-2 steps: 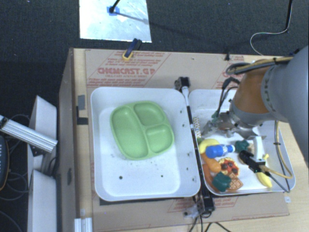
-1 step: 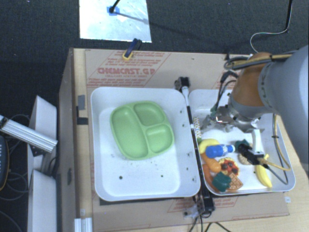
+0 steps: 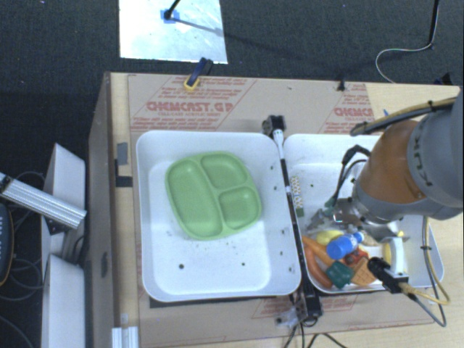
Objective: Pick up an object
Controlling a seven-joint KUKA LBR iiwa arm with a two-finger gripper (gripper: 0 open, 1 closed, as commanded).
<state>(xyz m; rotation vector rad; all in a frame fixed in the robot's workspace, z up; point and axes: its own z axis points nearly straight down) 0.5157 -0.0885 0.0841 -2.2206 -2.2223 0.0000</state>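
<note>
a: where is the arm (image 3: 406, 172) seen?
b: it is seen reaching in from 3 o'clock, bent over the right bin (image 3: 319, 158), with the orange band above the wrist.

a: and the jaws (image 3: 346, 232)?
b: they are lowered into the pile of small objects at 5 o'clock of the view. whether they are apart or together cannot be told; they are hidden by the wrist and the clutter.

a: what is found in that pile?
b: a blue piece (image 3: 341, 247) is seen just below the jaws, an orange carrot-like piece (image 3: 316, 254) at its 8 o'clock, a green piece (image 3: 338, 273) at its 6 o'clock, and a yellow piece (image 3: 328, 235) at its 10 o'clock. nothing is shown clearly gripped.

a: and the left bin (image 3: 167, 267)?
b: a green divided plate (image 3: 213, 194) is laid in it, near its middle, on the desk (image 3: 239, 100).
</note>
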